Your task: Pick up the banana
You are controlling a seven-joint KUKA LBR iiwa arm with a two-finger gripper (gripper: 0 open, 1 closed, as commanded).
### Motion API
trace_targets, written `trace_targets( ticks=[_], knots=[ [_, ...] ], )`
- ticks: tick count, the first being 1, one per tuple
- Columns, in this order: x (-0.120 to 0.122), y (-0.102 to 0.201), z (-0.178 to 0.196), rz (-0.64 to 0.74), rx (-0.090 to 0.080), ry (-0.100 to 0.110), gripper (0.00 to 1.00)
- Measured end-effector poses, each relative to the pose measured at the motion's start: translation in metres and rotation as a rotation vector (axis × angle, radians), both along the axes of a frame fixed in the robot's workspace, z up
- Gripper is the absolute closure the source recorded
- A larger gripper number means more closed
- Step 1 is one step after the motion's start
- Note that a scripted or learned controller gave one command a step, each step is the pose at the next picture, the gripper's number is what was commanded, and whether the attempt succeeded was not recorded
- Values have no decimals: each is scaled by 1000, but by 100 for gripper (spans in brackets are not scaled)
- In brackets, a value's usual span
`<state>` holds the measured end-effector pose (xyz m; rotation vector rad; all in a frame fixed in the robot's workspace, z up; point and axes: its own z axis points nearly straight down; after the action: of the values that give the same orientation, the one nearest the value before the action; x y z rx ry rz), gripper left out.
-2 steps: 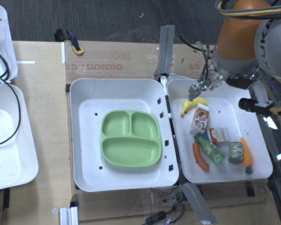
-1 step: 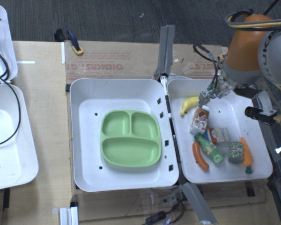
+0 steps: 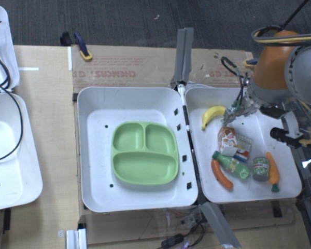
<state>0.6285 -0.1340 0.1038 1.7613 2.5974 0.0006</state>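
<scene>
Currently, the gripper's (image 3: pixel 232 113) state cannot be told; beside the banana (image 3: pixel 212 115), the neighbouring carton (image 3: pixel 227 140) could be knocked instead.

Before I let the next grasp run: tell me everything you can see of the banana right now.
The banana is small, yellow and smooth, plastic-looking like a toy, curved in a crescent. It lies flat on the floor of the right bin, in the upper left part near the divider. Its right end is next to the gripper; whether they touch cannot be told. It lies apart from the other toy foods lower in the bin.
</scene>
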Motion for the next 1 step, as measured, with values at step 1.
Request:
trace_targets(
  ticks=[1],
  knots=[
    [27, 28, -13, -113, 1, 15, 0]
  ],
)
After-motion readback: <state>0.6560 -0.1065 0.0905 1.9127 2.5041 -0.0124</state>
